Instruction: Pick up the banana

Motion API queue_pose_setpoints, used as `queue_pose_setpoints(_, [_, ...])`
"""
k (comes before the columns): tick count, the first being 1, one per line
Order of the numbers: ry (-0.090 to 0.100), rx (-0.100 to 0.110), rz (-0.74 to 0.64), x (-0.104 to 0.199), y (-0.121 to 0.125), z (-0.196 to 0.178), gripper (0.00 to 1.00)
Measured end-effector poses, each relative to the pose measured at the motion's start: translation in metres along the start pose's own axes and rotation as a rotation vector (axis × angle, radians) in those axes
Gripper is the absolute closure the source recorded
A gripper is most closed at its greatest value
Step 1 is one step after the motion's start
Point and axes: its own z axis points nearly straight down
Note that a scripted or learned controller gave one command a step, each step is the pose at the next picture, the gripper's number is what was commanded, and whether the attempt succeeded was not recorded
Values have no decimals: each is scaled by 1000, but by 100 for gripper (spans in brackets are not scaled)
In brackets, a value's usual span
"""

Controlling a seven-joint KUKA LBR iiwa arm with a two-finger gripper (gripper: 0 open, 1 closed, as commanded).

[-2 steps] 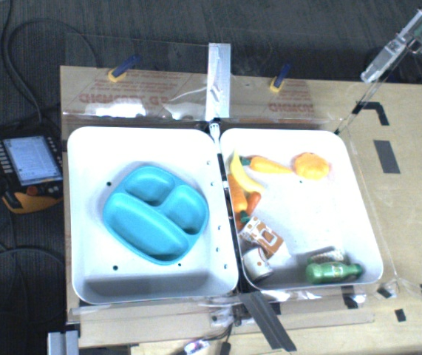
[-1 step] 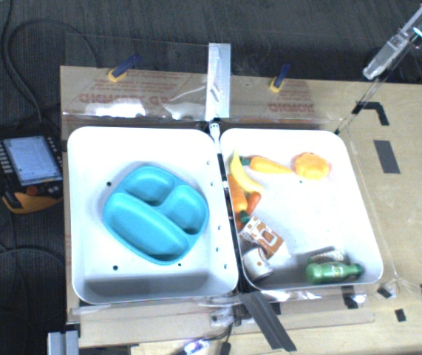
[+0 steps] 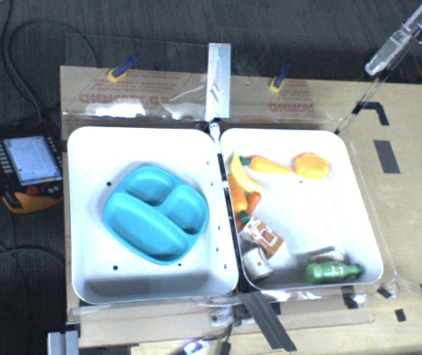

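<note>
Banana [image 3: 237,174] partly hidden against bin wall [image 3: 224,198].

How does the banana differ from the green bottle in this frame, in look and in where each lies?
The banana is yellow and curved; the green bottle is green and straight. The banana lies along the right bin's left wall toward the far end, touching other items; the green bottle lies on its side near the front edge. Both are in the right bin.

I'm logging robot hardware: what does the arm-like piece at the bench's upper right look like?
It is a slim, pale grey, translucent-looking bar, with a thin dark rod below it leading toward the shallow white right bin. I cannot tell whether it belongs to the arm.
</note>
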Motion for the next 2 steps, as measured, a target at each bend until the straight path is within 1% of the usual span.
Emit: queue_pose_setpoints(2, [-5,-4,-3,0,3,-20,100])
